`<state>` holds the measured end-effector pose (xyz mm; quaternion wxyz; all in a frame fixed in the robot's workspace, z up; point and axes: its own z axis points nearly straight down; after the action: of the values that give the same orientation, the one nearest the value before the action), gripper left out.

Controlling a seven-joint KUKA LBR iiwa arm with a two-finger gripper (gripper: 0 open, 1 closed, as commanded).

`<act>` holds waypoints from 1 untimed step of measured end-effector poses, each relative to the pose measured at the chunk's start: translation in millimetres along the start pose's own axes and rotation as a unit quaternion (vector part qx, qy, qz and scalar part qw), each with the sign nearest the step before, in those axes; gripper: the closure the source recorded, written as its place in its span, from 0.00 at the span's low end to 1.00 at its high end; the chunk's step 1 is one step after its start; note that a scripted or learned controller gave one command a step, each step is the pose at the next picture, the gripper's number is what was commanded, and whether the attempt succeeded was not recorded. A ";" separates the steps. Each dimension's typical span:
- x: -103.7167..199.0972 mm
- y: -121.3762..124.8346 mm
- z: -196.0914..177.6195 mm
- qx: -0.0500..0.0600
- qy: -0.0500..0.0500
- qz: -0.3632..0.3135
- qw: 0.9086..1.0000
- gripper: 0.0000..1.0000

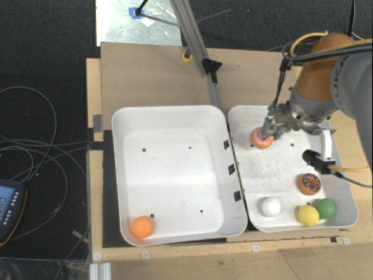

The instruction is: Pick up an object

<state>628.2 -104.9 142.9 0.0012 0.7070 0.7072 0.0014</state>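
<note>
1. The hand point(269, 128) sat low over the pink donut point(261, 139) in the right bin point(349, 214), touching it.
2. Whether it was apart or clamped, I cannot tell.

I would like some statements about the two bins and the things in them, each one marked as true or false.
1. The orange ball lies in the left bin. True.
2. The gripper is over the left bin. False: it is at the pink donut in the right bin.
3. The chocolate donut lies in the right bin. True.
4. The white ball touches the yellow ball. False: they lie apart; the yellow ball is right beside the green ball.
5. The left bin holds four things. False: it holds one, the orange ball.
</note>
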 end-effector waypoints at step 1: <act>0.7 1.3 -43.8 -0.001 0.000 -0.002 1.000 1.00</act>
<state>629.4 -104.2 186.7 0.0024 0.7058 0.7084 0.0020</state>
